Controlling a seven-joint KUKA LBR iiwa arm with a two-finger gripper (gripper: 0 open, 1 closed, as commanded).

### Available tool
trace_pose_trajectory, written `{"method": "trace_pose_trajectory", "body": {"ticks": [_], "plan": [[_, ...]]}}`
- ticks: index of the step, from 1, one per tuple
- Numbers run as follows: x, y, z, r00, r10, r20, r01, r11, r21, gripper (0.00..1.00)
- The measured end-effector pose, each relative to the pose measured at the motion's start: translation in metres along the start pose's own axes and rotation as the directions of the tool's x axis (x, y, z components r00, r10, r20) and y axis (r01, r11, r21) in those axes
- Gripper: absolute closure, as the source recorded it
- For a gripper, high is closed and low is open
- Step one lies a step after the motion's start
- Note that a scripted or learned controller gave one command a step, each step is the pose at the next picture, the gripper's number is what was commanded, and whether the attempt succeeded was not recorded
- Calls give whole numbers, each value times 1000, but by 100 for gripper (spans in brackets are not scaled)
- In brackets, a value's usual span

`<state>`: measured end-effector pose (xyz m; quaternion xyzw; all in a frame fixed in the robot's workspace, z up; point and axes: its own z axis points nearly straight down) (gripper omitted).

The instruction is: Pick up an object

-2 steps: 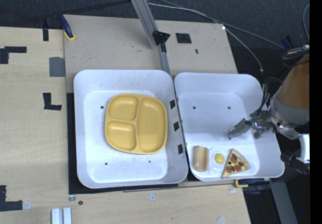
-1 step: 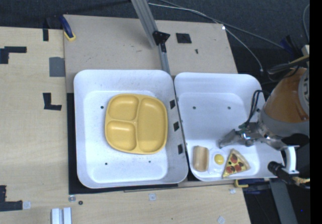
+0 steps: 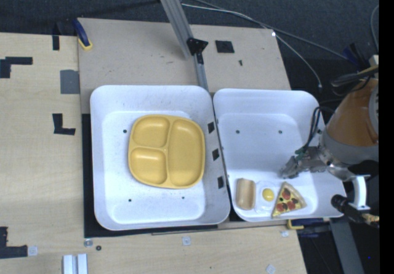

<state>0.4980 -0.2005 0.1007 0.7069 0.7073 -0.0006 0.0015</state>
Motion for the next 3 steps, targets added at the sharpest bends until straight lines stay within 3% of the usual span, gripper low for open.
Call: {"method": "trace_pose_trajectory", "body": {"ticks": [3], "plan": [[-12,-1,-157,1000,-1,-1,1,1000,-2,100]]}}
